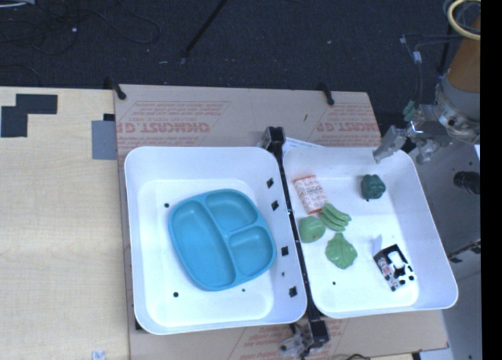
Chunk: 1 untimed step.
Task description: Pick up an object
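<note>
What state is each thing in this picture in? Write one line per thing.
Blue plastic divided tray: lying flat in left white bin, nothing in its compartments.
Dark green lump: resting alone in right white bin.
Light green toy pieces: clustered together.
Hand: above right bin's far corner, holding nothing.
</note>
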Motion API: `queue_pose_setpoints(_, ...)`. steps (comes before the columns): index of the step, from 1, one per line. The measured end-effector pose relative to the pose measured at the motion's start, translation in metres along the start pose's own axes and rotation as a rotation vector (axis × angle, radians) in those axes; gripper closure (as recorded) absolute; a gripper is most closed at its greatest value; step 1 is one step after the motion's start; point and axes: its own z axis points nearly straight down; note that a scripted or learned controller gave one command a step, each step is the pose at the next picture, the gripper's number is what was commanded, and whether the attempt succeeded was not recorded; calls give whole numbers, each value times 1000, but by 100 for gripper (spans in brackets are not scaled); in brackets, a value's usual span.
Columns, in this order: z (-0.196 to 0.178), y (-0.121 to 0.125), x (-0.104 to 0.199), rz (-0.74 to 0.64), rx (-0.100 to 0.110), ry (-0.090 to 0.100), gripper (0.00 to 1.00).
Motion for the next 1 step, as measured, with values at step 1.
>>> queue_pose_setpoints(1, -9, 2, 0, -2, -13, -3, 0)
